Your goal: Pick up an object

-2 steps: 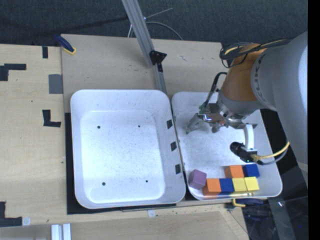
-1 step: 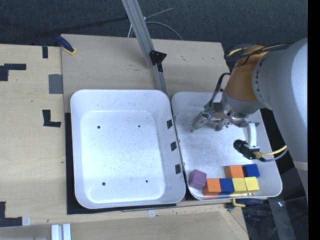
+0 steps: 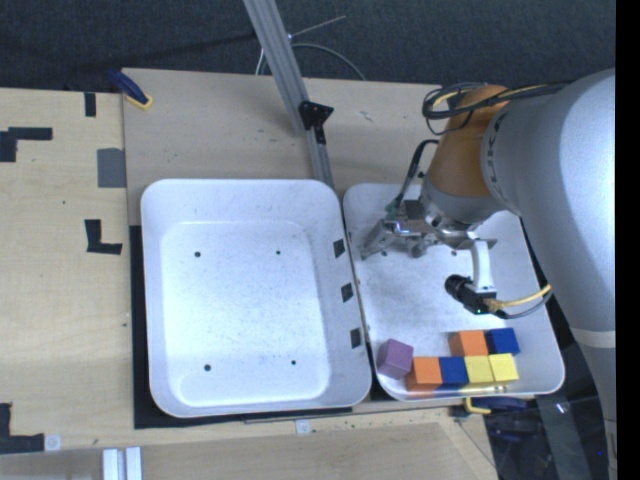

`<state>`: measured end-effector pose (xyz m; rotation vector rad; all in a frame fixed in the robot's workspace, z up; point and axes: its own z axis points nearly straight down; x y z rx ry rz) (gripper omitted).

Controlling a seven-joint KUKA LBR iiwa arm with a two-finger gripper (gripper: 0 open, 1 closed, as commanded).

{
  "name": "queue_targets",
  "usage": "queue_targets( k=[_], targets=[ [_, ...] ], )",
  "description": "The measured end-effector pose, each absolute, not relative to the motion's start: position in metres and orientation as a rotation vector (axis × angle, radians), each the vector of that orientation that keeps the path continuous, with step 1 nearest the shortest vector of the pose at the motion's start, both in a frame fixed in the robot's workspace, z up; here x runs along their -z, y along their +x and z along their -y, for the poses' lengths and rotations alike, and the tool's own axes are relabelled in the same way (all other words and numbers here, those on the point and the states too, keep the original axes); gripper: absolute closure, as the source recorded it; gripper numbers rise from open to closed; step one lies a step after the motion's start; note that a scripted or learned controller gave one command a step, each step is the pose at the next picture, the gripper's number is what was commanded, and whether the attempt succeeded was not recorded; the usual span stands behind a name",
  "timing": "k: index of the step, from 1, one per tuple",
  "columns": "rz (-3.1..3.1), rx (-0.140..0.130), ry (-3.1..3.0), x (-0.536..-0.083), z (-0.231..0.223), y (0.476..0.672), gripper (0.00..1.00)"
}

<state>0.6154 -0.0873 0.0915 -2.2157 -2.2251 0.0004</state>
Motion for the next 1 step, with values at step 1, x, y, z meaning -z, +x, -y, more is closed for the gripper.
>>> queue_targets(
  k=[1],
  targets=[
    [2.225,0.002,-2.219,-0.0920,0.0893,0.6547,0.00]
  ],
)
